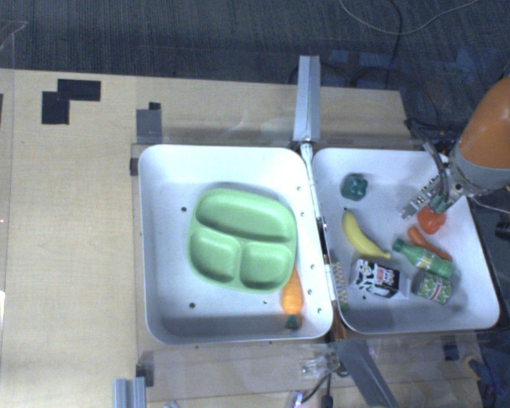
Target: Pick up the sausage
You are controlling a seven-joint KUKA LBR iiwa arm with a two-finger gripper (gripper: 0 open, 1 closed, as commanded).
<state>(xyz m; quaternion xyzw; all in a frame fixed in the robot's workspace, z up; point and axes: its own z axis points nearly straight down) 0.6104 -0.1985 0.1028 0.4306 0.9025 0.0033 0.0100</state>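
The sausage (440, 249) is a thin orange-red piece in the right bin (480, 313), lying partly under a green bottle (422, 258). Just above it sits a rounder red-orange piece (431, 220); whether the two are joined I cannot tell. My gripper (430, 201) hangs over the right side of that bin, right above the red-orange piece and a little behind the sausage. It is open, with nothing visible between its fingers. The orange band of the arm (497, 130) rises at the right edge.
The right bin also holds a banana (361, 236), a teal object (354, 185), a black-and-white carton (376, 277) and a small can (432, 288). The left bin (153, 228) holds a green compartment plate (242, 239) and a carrot (292, 296).
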